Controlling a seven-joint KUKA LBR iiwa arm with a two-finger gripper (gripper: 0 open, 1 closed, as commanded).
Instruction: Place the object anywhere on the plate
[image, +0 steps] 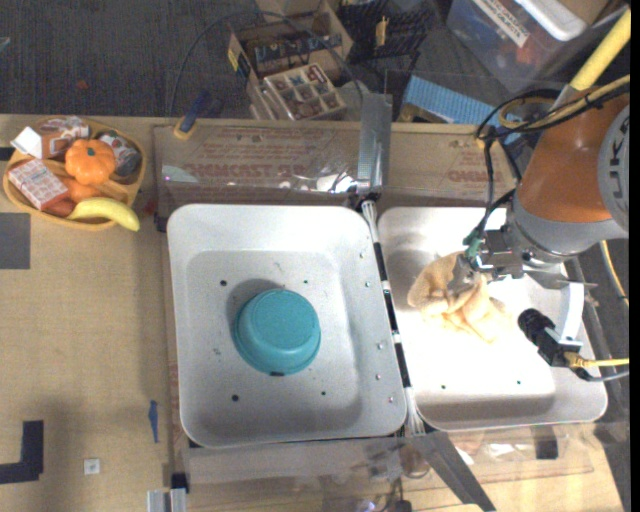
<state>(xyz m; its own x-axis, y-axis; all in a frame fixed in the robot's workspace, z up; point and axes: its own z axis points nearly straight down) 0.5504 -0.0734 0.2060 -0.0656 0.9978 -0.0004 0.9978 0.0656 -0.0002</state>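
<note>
Pincer (468, 277) sits low in right bin (500, 385), touching pale yellowish object (455, 295), grip state not discernible; teal plate (278, 330) lies well left in left bin (200, 260), across the divider.

The bench (80, 330) bears two white bins (200, 330), side by side, and a fruit basket (25, 195) at its far-left corner.
</note>
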